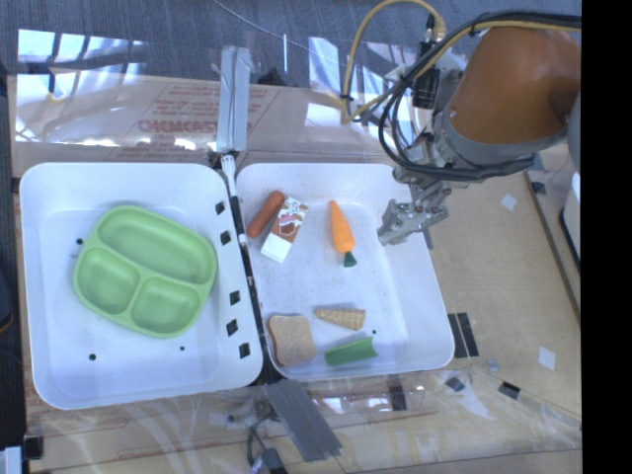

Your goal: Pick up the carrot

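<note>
Two shallow white plastic bins sit side by side on the bench, a row of black clips along the seam between them. Nearest the camera, in the right bin [434,314], lie a green cylindrical piece [350,352], a tan slice of toy bread [291,339] and a pale ridged wedge like a waffle cone [341,316]. Farther in, the small orange carrot with a green stem end [342,230] lies flat on the speckled bin floor, stem pointing toward the camera, with bare floor around it. To its left are a white-and-brown carton [284,229] and a reddish-brown sausage [265,213], close together. The left bin [39,265] holds a light green three-compartment plate [144,269]. The grey metal two-finger gripper [405,223] hangs over the right bin's right side, near the carrot but apart from it; whether its fingers are spread or closed cannot be told. Beyond the bins are cardboard with red print and clear plastic sheeting.
</note>
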`<act>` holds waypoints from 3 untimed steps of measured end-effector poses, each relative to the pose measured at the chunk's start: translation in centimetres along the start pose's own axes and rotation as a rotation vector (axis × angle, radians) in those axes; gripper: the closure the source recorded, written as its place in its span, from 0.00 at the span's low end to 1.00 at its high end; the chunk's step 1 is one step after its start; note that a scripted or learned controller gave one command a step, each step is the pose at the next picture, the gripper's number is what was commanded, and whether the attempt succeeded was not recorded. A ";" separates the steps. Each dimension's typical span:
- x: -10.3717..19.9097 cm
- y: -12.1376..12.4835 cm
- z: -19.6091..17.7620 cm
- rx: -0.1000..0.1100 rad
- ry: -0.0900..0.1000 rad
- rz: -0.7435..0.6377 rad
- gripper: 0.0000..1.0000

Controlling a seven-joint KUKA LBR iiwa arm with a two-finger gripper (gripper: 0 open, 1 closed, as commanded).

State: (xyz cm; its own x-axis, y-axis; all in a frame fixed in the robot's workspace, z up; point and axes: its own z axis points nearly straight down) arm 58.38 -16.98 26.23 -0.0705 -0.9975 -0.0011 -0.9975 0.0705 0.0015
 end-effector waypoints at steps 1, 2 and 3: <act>-2.8 -7.2 1.0 0.001 -0.002 -0.043 1.00; -5.4 -7.0 3.7 -0.001 -0.002 -0.691 1.00; -10.1 -6.7 -1.2 0.006 0.000 -0.497 1.00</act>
State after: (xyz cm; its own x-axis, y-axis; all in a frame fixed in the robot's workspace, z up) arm 65.76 -7.38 27.41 0.4140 -0.9103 -0.0006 -0.9103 -0.4140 -0.0049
